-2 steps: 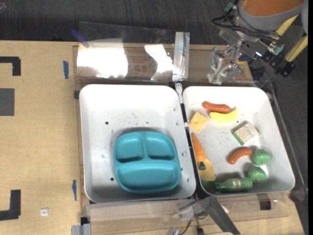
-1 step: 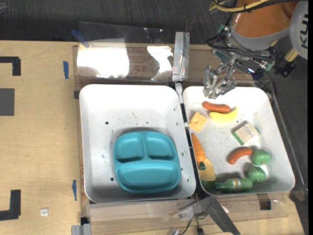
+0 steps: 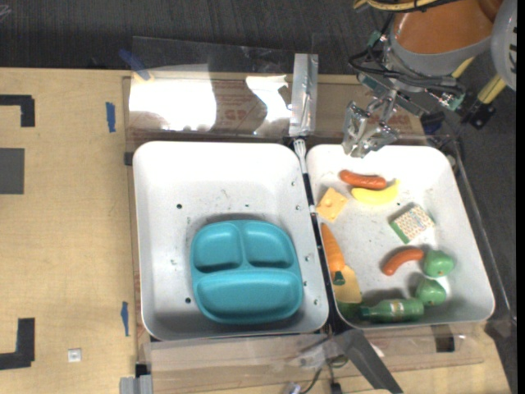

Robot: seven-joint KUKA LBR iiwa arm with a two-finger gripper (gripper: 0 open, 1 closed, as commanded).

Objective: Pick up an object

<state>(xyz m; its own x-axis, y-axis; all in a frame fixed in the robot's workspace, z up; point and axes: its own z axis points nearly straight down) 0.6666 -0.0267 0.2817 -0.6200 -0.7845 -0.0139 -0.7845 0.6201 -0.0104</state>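
My gripper [image 3: 364,140] hangs over the far left rim of the right bin [image 3: 467,220], fingers apart and nothing between them. Just below it in the bin lie a red sausage [image 3: 362,177] and a yellow banana [image 3: 376,193]. A yellow cheese wedge [image 3: 331,204] and an orange carrot [image 3: 332,251] rest along the bin's left wall. Further in are a green-and-white box [image 3: 412,222], a second sausage [image 3: 403,259], a green pepper [image 3: 439,263], another green piece [image 3: 431,290] and a green bottle [image 3: 392,309] at the near edge.
The left bin [image 3: 156,187] holds a teal divided plate [image 3: 244,271] in its near half. A metal strip [image 3: 303,97] stands upright behind the bins' shared wall. Cables and the arm's orange band [image 3: 435,23] crowd the upper right.
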